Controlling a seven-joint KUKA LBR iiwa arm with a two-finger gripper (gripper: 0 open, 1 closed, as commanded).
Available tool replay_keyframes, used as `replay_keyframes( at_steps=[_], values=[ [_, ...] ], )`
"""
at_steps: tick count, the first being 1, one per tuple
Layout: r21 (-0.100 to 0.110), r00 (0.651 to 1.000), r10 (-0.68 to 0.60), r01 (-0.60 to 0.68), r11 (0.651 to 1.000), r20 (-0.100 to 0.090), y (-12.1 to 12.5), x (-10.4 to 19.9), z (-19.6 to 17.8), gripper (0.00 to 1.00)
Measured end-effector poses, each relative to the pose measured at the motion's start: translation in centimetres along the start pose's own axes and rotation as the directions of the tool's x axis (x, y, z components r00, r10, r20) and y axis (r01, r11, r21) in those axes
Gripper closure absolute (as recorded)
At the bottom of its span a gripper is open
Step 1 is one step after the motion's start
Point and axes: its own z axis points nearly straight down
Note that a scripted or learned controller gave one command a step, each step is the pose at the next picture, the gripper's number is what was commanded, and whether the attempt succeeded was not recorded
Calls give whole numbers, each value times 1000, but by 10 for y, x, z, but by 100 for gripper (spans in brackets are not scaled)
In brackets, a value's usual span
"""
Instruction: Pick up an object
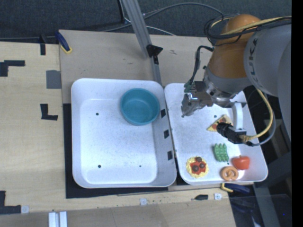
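My gripper (188, 109) hangs over the upper left part of the right bin (189, 141), its fingertips pointing down close together with nothing between them. In that bin lie a pizza slice toy (219, 125) to the right of the gripper, a green ridged piece (220, 152), a round yellow pizza toy (197, 166), a red tomato toy (241, 162) and an orange ring-shaped toy (229, 173) near the front right corner. A blue bowl (139, 106) sits at the back of the left bin (94, 150).
A slanted metal pole (137, 22) runs from the top down to the gap between the bins. Black cables loop around the arm's wrist (255, 136) over the right bin's right side. The wooden bench (28, 126) surrounds both bins.
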Motion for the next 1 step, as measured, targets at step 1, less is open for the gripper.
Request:
replay_keyframes(
  at_steps=[1],
  values=[
    [2, 1000, 1, -1, 1000, 1, -5, 45, 9, 100]
  ],
)
